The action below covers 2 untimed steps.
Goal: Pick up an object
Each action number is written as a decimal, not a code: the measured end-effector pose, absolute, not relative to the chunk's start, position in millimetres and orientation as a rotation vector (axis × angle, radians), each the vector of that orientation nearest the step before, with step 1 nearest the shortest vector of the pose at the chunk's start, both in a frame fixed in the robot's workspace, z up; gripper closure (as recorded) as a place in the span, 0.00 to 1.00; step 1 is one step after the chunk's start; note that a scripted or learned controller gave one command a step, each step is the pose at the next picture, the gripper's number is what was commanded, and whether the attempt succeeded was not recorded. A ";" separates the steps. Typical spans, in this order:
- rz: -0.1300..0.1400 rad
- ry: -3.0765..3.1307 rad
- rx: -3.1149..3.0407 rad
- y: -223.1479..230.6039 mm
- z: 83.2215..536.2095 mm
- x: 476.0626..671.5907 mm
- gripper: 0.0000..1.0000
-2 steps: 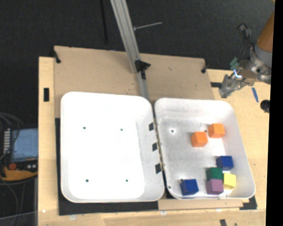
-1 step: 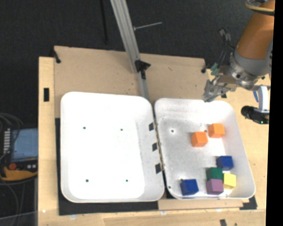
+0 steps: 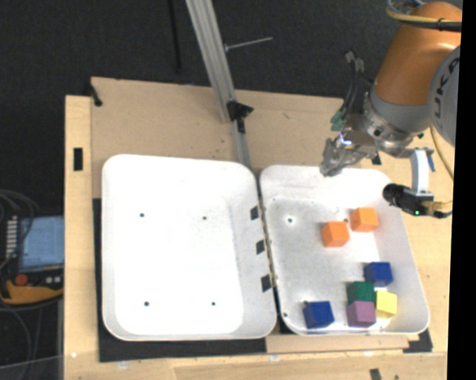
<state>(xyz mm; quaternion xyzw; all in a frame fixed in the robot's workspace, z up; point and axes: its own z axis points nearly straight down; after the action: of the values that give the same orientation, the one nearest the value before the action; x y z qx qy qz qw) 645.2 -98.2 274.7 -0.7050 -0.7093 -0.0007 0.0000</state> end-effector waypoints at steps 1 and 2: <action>-0.003 -2.229 -2.213 -46.6 278.8 636.7 1.00; 0.001 -2.227 -2.215 -3.9 265.6 621.7 1.00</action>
<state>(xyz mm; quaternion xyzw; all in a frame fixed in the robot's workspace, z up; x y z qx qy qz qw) 621.7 -3.9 265.6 -0.7051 -0.7091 0.0004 0.0002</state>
